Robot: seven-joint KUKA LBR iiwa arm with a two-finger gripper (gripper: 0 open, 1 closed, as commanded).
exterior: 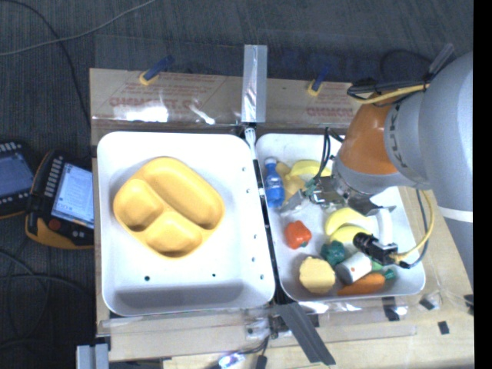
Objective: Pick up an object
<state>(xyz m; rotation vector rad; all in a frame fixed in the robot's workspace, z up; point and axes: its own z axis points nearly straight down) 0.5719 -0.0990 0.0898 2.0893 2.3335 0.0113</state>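
Observation:
The right bin holds several small items: a blue bottle, a yellow piece, a red-orange block, a yellow banana-like piece, a green toy, a pale yellow lump, an orange carrot and a white-and-red cylinder. My gripper hangs low over the upper middle of this bin, between the blue bottle and the banana-like piece, just above the red-orange block. The arm's orange band and grey body cover the bin's upper right part.
The left bin holds one big yellow moulded object. A metal divider post stands at the back between the bins. A handheld pendant lies on the floor at the left, and cables loop near the arm at the right.

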